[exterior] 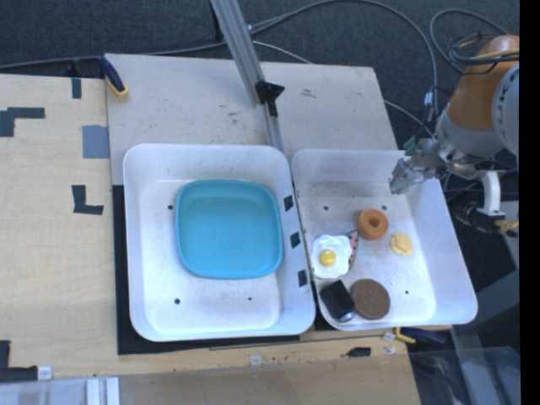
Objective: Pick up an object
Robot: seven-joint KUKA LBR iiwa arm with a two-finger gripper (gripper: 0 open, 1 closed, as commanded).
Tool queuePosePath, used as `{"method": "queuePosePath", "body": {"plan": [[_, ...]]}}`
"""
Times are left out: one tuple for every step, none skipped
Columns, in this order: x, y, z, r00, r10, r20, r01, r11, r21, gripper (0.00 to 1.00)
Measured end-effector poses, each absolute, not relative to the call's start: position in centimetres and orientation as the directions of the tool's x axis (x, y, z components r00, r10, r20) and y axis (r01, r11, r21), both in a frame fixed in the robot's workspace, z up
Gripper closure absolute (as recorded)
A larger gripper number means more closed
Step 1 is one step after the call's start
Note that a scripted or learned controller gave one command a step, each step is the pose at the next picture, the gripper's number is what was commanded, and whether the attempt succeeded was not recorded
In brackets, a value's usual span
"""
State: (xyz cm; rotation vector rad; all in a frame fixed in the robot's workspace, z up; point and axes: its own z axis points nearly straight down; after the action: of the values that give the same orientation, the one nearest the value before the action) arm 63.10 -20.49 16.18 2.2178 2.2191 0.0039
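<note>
The right bin (439, 251) holds an orange ring-shaped doughnut (373, 224), a small yellow piece (402, 243), a fried egg (331, 256), a brown round cookie (369, 299) and a black block (337, 299). A thin reddish strip (353, 245) lies beside the egg. My gripper (403, 178) hangs over the bin's upper right corner, up and to the right of the doughnut, with nothing seen between its fingers. The left bin (152, 226) carries a blue square plate (229, 229).
A grey metal pole (245, 53) slants from the top down to the gap between the bins. Cables (363, 11) loop across the dark floor at the back. A blue and yellow clamp (114, 76) sits at the board's far left corner.
</note>
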Motion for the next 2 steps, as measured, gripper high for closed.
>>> {"method": "queuePosePath", "body": {"plan": [[64.0,-20.8,22.0,-0.001,1.0,-0.001,1.0,0.001,0.005,1.0],[64.1,-20.7,26.9,-0.001,1.0,-0.001,1.0,0.001,0.003,1.0]]}}
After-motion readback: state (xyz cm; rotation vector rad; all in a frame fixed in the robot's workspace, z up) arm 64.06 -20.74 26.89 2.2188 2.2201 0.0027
